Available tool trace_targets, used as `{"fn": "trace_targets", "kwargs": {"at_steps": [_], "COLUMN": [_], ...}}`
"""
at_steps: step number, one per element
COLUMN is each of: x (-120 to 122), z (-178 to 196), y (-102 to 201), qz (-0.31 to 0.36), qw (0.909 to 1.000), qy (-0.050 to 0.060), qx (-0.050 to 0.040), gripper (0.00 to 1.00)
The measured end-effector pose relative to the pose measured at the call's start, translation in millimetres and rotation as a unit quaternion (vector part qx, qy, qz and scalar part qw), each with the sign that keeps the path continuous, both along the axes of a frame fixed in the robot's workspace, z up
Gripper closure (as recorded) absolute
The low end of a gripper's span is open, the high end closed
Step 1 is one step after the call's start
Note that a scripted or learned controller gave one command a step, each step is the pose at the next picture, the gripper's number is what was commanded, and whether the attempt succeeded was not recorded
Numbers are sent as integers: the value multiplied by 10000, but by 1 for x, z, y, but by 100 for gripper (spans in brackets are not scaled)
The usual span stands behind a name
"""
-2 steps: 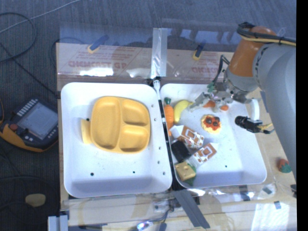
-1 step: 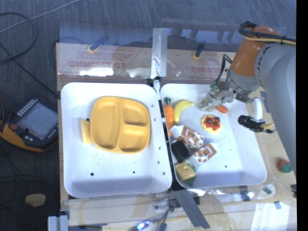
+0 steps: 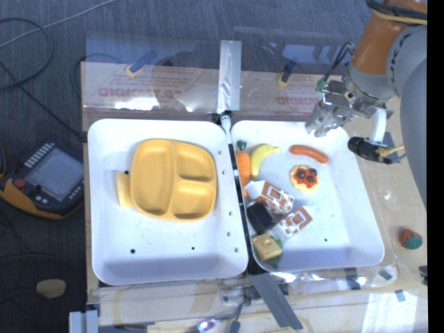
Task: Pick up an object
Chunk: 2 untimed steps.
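Several toys crowd below-left of the empty, slightly open pincer [image 3: 325, 122]; nearest sausage [image 3: 308, 153] is round, may slip.

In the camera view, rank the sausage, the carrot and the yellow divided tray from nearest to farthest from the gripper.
Measured from the gripper above the right bin's far edge:
1. Sausage, just below it in the right bin.
2. Carrot, against the right bin's left wall.
3. Yellow divided tray, in the left bin.
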<state>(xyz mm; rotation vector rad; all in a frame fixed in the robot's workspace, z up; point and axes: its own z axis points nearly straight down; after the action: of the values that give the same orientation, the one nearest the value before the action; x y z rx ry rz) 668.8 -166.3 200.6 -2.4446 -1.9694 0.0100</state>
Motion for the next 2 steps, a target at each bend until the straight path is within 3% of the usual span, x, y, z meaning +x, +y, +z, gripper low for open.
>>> {"fn": "trace_targets", "kwargs": {"at_steps": [1, 2], "x": [0, 5], "z": [0, -97], "y": [0, -13], "qz": [-2, 616], "qw": [10000, 9980], "qy": [2, -101], "qx": [-4, -29], "gripper": [0, 0]}}
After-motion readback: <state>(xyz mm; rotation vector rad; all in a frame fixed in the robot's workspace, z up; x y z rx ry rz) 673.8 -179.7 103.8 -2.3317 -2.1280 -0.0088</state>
